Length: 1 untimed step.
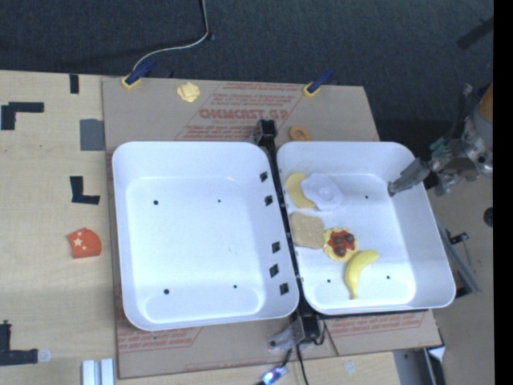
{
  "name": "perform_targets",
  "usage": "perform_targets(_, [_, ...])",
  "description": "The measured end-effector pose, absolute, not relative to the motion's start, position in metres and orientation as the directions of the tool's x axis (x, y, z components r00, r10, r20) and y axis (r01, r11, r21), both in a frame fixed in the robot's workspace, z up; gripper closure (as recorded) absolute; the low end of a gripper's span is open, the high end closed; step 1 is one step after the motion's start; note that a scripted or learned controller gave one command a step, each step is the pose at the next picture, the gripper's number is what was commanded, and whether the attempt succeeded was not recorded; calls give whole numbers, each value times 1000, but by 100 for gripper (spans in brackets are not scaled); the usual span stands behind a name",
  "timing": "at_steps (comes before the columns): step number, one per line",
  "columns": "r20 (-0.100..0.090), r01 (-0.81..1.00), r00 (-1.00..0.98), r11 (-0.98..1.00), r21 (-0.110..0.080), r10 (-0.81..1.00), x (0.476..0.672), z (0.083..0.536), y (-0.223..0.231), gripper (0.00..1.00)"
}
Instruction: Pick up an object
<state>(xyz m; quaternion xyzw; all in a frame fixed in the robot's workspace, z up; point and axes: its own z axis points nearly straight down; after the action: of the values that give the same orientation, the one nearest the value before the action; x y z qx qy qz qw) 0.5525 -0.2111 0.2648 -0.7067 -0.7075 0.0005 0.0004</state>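
The right bin point(417, 215) holds several toy foods in its left half. A yellow banana point(358, 269) lies near the front. Just behind it sit a round yellow piece with red topping point(340, 243) and a tan toast slice point(307, 231). Further back are a clear plastic piece point(324, 192) and a pale yellow slice point(296, 189). My gripper point(403, 181) hangs over the bin's right back part, well to the right of the foods, pointing left and touching none of them.
The left bin point(192, 231) adjoins the right one along a black-clipped seam. On the cardboard behind lie a yellow lump point(188, 92) and an orange ring point(298, 133). A red piece point(85, 243) rests on the bench at far left.
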Motion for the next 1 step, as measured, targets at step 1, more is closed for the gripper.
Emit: perform_targets(1, [3, 1000, -7, 7, -5, 1000, 572, 221, -145, 0])
